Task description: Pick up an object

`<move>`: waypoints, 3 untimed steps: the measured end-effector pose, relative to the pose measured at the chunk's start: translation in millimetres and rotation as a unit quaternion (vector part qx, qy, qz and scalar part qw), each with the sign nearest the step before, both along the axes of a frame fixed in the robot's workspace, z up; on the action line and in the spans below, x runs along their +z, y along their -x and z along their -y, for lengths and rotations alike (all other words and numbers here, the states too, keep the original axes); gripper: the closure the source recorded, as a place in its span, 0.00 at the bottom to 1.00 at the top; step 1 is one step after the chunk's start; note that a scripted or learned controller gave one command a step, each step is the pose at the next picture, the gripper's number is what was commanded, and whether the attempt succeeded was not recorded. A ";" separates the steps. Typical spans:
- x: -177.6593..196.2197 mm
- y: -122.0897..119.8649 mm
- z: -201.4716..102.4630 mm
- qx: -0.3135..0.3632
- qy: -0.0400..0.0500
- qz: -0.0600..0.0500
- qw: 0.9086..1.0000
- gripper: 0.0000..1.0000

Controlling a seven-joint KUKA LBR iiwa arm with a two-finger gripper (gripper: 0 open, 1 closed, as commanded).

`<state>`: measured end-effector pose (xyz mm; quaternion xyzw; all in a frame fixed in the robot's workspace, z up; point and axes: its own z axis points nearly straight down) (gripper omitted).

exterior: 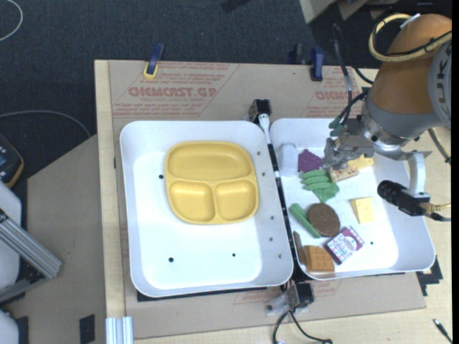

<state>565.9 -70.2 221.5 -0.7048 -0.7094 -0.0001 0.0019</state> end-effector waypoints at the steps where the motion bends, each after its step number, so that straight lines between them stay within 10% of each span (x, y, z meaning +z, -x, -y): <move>1: -9.3 2.4 -52.6 -0.001 0.000 0.000 1.000 1.00; 3: 10.8 13.8 -163.0 0.000 0.000 0.003 1.000 1.00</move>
